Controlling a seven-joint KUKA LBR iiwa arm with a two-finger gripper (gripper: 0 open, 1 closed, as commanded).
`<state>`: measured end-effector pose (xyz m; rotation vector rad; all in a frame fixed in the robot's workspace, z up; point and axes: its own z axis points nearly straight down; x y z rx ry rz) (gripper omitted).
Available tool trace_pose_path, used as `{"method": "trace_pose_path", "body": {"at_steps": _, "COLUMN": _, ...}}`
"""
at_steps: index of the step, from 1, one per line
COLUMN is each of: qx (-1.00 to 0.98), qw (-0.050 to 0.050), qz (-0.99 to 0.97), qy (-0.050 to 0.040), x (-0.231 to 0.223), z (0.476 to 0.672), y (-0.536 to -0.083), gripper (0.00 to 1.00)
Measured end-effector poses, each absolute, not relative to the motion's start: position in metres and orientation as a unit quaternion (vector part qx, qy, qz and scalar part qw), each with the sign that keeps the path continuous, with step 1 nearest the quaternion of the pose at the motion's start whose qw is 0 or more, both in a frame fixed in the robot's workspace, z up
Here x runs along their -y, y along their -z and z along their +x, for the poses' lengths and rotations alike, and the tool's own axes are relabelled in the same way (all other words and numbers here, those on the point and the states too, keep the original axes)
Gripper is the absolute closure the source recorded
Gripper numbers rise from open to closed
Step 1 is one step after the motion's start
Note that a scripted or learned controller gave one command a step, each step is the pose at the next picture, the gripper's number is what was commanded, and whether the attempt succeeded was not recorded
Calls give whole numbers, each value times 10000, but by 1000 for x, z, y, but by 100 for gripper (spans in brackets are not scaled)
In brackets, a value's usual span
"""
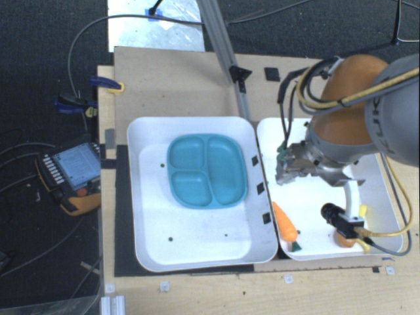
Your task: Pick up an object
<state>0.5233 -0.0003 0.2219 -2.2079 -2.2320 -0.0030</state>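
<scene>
Camera view: white bins [197, 254] on cardboard-topped bench [170, 77].

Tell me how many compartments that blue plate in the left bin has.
3. The blue plate has one compartment at its upper left, a smaller one at its lower left, and a long one down its right side. None looks hidden.

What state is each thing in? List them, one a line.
Tray: upright in the left bin, compartments bare.
Carrot: lying flat in the right bin, by its left wall, untouched.
Arm: over the right bin, above the carrot.
Gripper: carrying nothing visible.
</scene>
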Motion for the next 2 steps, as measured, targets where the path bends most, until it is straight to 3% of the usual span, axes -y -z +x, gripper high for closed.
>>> {"method": "trace_pose_path", "body": {"at_steps": 2, "qx": 7113, "qw": 14, "qz": -7029, "qy": 7, "x": -104, "z": 492, "y": -232, "gripper": 100}}
